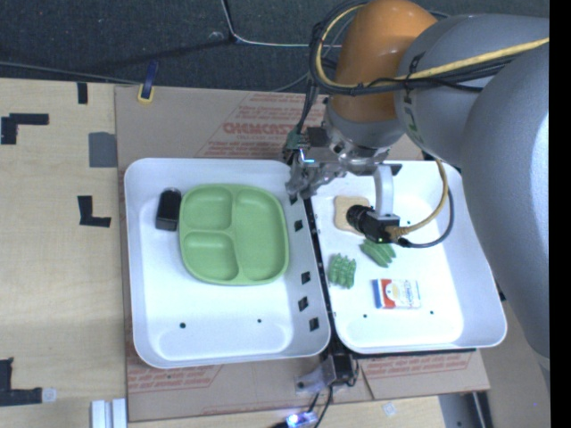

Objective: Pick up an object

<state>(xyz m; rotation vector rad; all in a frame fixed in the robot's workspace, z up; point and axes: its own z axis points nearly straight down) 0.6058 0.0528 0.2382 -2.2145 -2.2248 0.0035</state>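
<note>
The gripper (308, 169) hung above the upper end of the wall between the shallow white left bin (147, 328) and right bin (464, 319); wide or narrow, I could not tell. A smooth green three-compartment plastic plate (234, 234) lay in the left one, and a flat tan piece (343, 210), partly hidden, in the right.

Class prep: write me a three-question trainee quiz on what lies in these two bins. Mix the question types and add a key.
1. True or false: the green divided plate lies in the view's left bin.
2. What lies in that bin just left of the plate? A) black block B) red ball C) metal spoon
3. Fill in: the red, white and blue box lies in the view's ___ bin.
Key: 1 true; 2 A; 3 right.
</note>
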